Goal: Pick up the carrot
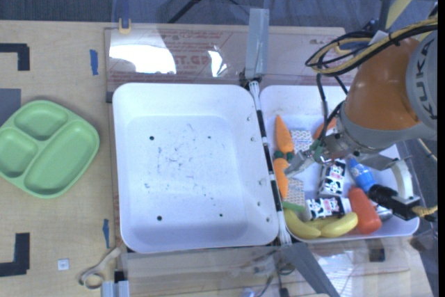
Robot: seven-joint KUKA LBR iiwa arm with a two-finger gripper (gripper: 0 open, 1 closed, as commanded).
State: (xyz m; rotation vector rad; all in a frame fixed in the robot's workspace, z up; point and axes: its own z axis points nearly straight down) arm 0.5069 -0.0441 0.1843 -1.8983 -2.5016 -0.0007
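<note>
While working the gripper in the right bin, cannot tell whether released or clenched; nothing seen gripped. Hangs just right of two carrots, near the bin's left wall.

Counting outward:
- Two carrots: upper carrot lying lengthwise along the wall, lower carrot just below it, nearly end to end. Possibly a third orange bit beside the arm, too hidden to call.
- Two cow blocks just right of the gripper.
- One blue item, one pepper, one banana along the front wall.
- One left bin, one green plate well apart on the bench.

To do the step well:
- Pick one carrot, probably the lower, nearest.
- Shift left until centred over its middle.
- Straddle across the width, not along the length.
- Mind the wall on the far side; little room there.
- Descend fully before closing, then lift straight.
</note>
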